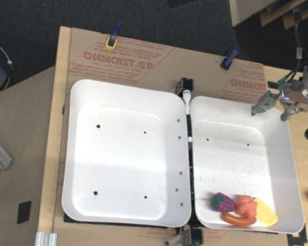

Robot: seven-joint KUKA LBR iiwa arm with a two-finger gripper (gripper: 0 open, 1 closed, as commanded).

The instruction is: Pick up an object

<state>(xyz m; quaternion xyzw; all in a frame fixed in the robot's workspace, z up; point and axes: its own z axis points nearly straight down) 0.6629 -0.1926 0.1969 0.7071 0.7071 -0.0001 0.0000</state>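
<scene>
gripper (273, 108): sat upper right of frame, over the right bin's (286, 164) far rim; jaws spread, nothing between them
toys: purple grapes (224, 203), red-orange piece (247, 205), orange sausage (238, 219), yellow piece (267, 215) clustered at the right bin's lower right corner
gap: gripper well apart from the toys

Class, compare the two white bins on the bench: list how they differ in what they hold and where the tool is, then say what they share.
The right bin holds small toy foods clustered at its near corner; the left bin shows none. The tool hovers over the right bin's far edge, well away from the left bin. Both are shallow, white, and much alike in shape, side by side.
</scene>
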